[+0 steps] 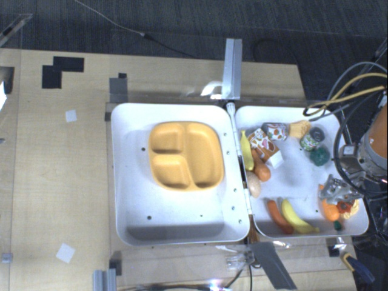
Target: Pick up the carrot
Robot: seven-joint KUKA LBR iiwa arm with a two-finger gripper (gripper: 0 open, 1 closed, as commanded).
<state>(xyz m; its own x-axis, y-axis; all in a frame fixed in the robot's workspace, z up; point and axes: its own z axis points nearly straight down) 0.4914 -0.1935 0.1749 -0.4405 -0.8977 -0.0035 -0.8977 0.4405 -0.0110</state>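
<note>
Lighting and picture quality: even overhead light, moderate brightness, soft focus throughout.

White bins bright, the left bin (121,162) nearly washed out along its rims; a grey shadow band lies across its near floor. Small glare spots on the metal post (232,65) at the far side between the bins and on clamps at the near edge. Dark floor at the far edge holds little detail. The small items in the right bin (303,168) are blurred, edges smeared. Bench lines bow slightly toward the frame edges.

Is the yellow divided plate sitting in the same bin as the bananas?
No, the yellow divided plate lies alone in the left bin, while the bananas lie in the right bin.
</note>
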